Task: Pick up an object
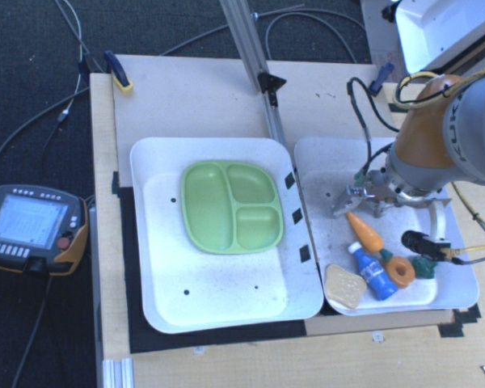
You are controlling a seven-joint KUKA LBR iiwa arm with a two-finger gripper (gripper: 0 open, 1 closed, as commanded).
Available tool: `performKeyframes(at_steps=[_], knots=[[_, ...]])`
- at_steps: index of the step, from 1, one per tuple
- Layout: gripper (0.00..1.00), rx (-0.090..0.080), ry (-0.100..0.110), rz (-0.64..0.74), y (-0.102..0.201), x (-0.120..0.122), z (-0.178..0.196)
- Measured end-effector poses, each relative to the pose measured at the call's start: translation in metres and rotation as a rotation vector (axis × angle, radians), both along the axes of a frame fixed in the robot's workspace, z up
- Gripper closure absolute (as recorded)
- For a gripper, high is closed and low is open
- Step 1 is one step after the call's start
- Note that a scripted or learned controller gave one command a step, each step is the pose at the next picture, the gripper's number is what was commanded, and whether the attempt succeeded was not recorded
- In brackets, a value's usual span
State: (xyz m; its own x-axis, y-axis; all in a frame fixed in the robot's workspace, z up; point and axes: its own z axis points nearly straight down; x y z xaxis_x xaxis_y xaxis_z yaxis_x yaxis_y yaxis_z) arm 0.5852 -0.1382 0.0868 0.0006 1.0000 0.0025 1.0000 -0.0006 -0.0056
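Note:
My gripper (pixel 362 202) hangs low over the far middle of the right bin (pixel 323 164), just above the upper tip of an orange carrot (pixel 365 233). The carrot lies slanted in the bin. Below it lies a blue bottle (pixel 373 273) with a white cap. An orange ring-shaped donut (pixel 401 272) rests to the bottle's right, with a small dark green piece (pixel 423 267) beside it. A tan bread slice (pixel 344 286) sits at the bin's near left corner. Nothing is visibly held in the gripper.
The left bin (pixel 158 241) holds a pale green divided plate (pixel 230 207). A metal pole (pixel 250 39) slants down to the gap between the bins. A teach pendant (pixel 32 229) lies on the floor at the left. Cables run along the bench's far right.

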Motion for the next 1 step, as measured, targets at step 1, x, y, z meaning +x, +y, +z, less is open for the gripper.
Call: performKeyframes(at_steps=[1], knots=[[0.00,-0.001,-0.005,0.001,0.0005,0.0008,-0.0008]])
